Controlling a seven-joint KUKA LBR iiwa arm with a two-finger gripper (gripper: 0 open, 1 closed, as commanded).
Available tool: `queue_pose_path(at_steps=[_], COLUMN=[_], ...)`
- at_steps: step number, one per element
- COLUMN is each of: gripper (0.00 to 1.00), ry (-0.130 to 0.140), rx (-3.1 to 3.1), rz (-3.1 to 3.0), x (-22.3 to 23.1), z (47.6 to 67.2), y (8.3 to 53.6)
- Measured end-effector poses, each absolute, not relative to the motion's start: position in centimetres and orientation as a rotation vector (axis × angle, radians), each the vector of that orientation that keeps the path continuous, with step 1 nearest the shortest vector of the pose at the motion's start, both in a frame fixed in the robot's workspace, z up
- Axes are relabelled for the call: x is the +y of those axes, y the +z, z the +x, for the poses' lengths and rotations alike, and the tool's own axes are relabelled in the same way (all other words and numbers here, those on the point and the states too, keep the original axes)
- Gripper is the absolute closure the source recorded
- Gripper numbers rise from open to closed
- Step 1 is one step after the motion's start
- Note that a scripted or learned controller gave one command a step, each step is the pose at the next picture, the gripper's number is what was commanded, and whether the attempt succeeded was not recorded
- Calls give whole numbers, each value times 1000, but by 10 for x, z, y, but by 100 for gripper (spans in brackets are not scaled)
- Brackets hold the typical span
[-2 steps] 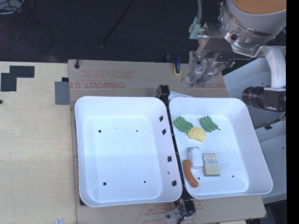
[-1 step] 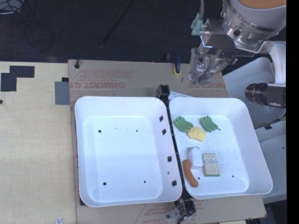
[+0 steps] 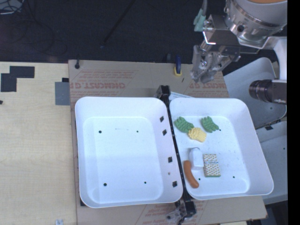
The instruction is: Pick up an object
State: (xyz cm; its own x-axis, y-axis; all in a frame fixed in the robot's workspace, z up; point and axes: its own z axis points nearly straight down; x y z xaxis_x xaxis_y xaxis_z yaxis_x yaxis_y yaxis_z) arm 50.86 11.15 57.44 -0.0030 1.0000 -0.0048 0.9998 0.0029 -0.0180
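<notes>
Gripper [image 3: 205, 74] hangs above the right bin's [image 3: 243, 109] far edge; grip state cannot be told. Right bin holds two green leaves [image 3: 183, 123], yellow piece [image 3: 197, 134], orange sausage [image 3: 191, 174], waffle block [image 3: 212, 165].

Grey arm [image 3: 253, 18], apparently orange-banded

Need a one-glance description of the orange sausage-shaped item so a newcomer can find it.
Start at the right-hand bin of the two white bins. Look at its front left corner, close to the divider between the bins: the orange sausage lies there, just below a small white block. It is the one long, rounded orange piece; its neighbours are green, yellow or white.
</notes>
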Motion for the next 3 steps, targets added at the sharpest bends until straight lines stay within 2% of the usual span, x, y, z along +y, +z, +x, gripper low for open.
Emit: queue_pose_path(at_steps=[3], gripper=[100], ry=[41], rx=[-2219], rz=[-2200], x=[113], z=[510], y=[602])
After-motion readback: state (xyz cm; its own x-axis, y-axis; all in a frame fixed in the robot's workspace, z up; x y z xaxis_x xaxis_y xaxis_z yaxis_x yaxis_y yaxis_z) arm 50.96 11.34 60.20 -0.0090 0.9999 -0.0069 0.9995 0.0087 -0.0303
